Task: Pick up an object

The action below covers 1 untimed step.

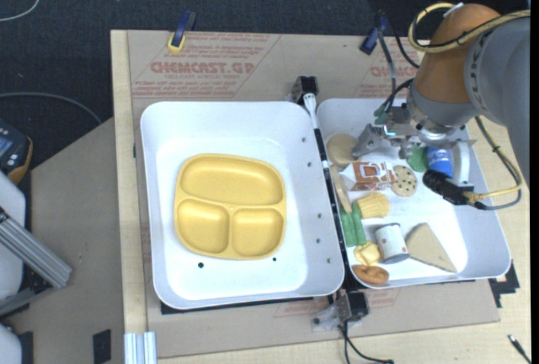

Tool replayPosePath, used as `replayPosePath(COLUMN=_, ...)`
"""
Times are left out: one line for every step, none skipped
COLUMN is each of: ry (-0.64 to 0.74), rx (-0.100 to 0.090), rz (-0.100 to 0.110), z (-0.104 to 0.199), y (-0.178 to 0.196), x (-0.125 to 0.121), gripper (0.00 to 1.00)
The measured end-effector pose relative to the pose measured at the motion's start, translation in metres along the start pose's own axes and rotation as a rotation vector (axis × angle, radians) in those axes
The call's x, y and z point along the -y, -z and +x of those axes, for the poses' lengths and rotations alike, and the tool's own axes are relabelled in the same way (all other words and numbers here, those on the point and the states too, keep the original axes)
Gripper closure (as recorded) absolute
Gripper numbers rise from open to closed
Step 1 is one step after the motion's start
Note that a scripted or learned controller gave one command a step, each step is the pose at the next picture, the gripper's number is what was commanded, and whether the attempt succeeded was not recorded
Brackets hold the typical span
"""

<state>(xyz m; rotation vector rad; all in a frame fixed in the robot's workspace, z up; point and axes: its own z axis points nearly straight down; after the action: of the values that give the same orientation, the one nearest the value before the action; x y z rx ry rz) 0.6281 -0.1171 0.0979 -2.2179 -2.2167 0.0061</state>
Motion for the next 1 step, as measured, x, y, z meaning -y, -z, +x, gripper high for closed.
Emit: replayPosePath(ry=0.001, rx=0.0, rz=-0.008, z=0.0004, y=-0.0087, x=-0.0025, gripper=0.0)
